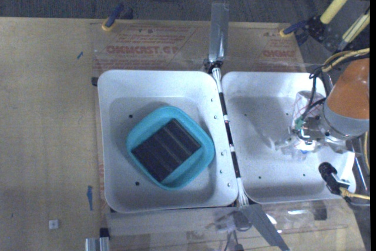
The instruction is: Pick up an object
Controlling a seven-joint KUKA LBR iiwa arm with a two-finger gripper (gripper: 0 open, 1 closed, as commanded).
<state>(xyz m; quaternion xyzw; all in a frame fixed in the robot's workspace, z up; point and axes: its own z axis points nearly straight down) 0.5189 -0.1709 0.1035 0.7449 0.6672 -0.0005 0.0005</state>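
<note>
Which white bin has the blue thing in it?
The left shallow white bin holds the turquoise dish with a dark ridged block. The right shallow white bin has the gripper over it.

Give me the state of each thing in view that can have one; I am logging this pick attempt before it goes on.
Blue tray: in the left bin, upright, turned at an angle, not held.
Black ridged block: lying inside the blue tray, not held.
Pincer: low over the right bin; too blurred to tell how it stands.
Arm: reaching over the right bin.
</note>
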